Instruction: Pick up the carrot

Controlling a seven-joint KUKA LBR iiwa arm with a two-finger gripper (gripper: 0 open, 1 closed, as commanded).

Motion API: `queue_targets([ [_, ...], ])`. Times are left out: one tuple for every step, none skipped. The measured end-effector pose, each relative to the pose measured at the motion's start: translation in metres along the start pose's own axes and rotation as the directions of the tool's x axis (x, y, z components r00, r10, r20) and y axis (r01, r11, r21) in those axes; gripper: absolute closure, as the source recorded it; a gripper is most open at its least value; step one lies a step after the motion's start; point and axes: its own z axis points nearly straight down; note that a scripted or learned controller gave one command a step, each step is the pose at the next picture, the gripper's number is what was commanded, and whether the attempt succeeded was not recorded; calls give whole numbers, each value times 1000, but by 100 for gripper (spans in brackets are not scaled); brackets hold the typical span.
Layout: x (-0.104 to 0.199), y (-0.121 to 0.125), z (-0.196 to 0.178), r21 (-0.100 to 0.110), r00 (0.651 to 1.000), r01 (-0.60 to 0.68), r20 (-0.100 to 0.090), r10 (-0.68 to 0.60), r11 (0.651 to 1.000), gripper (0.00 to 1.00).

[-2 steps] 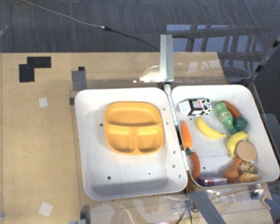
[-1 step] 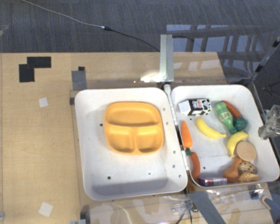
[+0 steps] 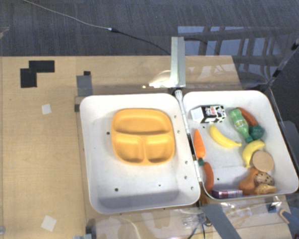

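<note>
An orange carrot lies along the left wall of the right bin, pointing up and down the view. A second carrot with a green tip lies just below it against the same wall. A third orange-red piece rests at the bin's upper right, beside a green bottle.
The left bin holds a yellow divided plate. In the right bin lie a black-and-white carton, a banana, a second yellow fruit, a round brown disc, a broccoli piece and cookies.
</note>
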Motion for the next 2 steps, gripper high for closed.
queue_targets([
  [8, 9, 236, -8, 999, 35, -26, -35, 999, 100],
  [0, 0, 4, 0, 993, -120, 0, 120, 993, 100],
])
